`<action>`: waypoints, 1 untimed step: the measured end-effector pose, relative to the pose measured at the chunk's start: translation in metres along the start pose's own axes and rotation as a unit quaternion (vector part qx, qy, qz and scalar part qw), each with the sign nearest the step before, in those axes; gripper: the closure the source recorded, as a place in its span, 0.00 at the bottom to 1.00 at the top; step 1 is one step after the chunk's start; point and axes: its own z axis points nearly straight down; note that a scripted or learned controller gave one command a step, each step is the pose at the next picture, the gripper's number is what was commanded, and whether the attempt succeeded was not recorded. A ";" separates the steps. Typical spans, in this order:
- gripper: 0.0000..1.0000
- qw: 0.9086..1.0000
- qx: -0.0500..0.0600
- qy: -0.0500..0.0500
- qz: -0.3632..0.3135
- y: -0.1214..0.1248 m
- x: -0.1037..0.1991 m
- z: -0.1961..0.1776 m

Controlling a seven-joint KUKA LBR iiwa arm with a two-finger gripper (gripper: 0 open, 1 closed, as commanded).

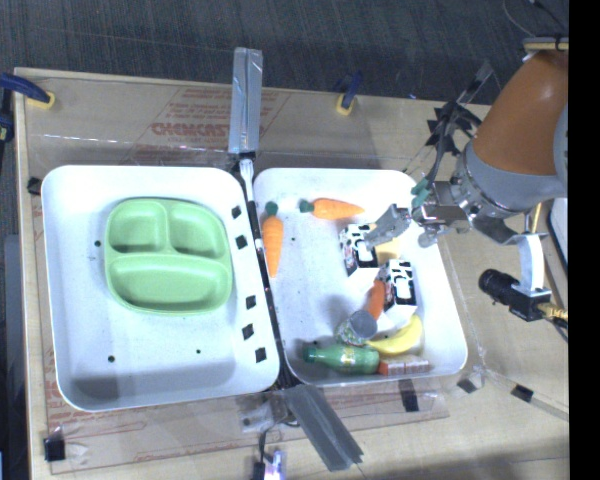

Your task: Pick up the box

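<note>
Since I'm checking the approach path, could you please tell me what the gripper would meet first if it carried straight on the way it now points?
Probably the black-and-white box in the right bin: the gripper points down-left, just above it. Depth is unclear.

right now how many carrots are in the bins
2 clear carrots, both in the right bin: one near its far edge, one along its left wall. A third orange piece sits mid-pile by the banana, possibly another, partly hidden.
</note>
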 end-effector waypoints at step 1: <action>0.00 1.000 0.000 -0.001 -0.020 0.095 0.043 0.034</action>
